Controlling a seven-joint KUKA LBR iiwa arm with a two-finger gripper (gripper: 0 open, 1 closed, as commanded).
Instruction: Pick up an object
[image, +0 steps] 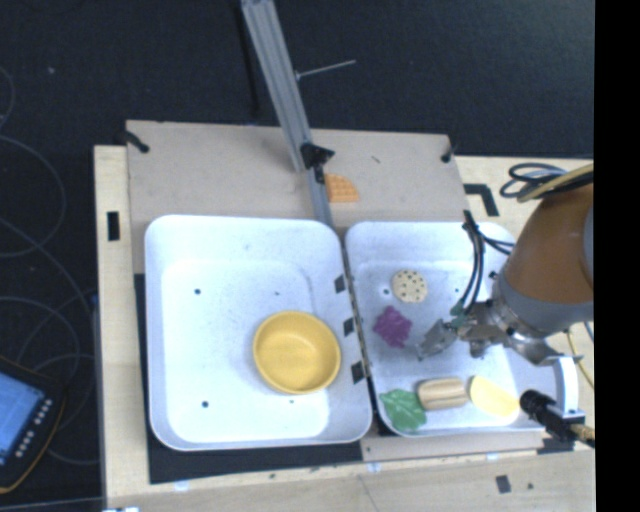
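- Bins: you had two shallow white bins side by side on the counter (250, 170), the left bin (180, 250) and the right bin (440, 240) touching along their shared edge.
- Left bin contents: a yellow bowl (295, 351) sat upright toward the bin's right side, near the divider.
- Right bin contents: a round tan perforated disc (408, 286) lay near the middle; a purple object (392, 326) lay below and left of it; along the near wall you had a green leafy piece (403, 407), a tan cylinder (443, 392) lying on its side just beside it, and a pale yellow oval piece (494, 398) next to the cylinder's right end.
- Arm: your arm (555, 255) reached in from the right over the right bin's right side.
- Gripper: the gripper (440, 340) was low in the right bin, just right of the purple object and above the tan cylinder. Its dark tip appeared apart from the purple object, though the view was too blurred to be sure, and you could not tell whether it was spread or closed; nothing was visibly between its tips.
- Elsewhere: a small orange square (341, 190) lay on the counter behind the bins.
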